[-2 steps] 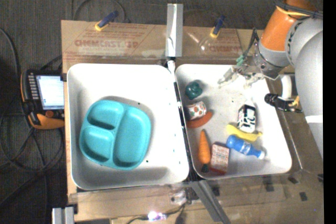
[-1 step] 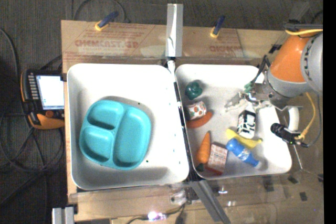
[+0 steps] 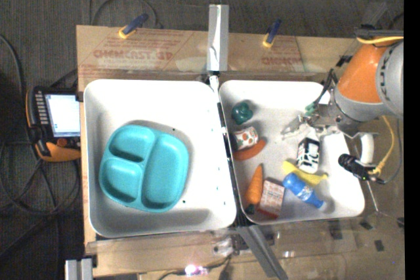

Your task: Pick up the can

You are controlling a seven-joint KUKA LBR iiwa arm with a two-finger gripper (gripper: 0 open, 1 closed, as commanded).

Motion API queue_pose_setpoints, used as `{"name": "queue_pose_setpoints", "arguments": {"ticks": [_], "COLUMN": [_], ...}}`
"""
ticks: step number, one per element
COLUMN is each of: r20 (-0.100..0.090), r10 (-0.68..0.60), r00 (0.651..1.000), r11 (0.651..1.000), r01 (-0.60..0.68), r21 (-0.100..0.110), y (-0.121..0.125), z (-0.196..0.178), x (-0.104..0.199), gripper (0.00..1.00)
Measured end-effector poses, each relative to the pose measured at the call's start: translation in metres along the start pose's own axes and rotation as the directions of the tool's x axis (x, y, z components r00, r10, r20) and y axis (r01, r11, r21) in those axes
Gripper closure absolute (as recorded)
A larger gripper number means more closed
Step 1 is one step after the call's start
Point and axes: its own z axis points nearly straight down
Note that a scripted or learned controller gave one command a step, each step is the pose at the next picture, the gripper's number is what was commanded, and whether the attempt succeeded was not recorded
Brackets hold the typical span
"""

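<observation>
Metal gripper | just above can | opening unclear | arm cropped at right

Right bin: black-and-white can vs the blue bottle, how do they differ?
The black-and-white can is short and stubby, printed in black on white; the blue bottle is longer, slimmer and plain blue. The can sits higher in the right bin, just below the gripper; the bottle lies lower, pointing toward the bin's lower right corner. Both lie in the same bin, close to a yellow item between them.

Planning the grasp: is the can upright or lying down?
Lying down: the can shows its black-and-white side lengthwise on the right bin floor.
</observation>
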Motion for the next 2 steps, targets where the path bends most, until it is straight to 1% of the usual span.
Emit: {"name": "queue_pose_setpoints", "arguments": {"ticks": [1,2], "r20": [-0.003,-0.007], "r10": [-0.062,0.071], "r00": [0.998,0.997], "r11": [0.998,0.997], "r01": [0.062,-0.071], "r21": [0.015,0.019], "y": [0.0774,0.0845], "z": [0.0042,0.0043], "x": [0.0091,0.0109], "gripper": [0.0,0.0]}}
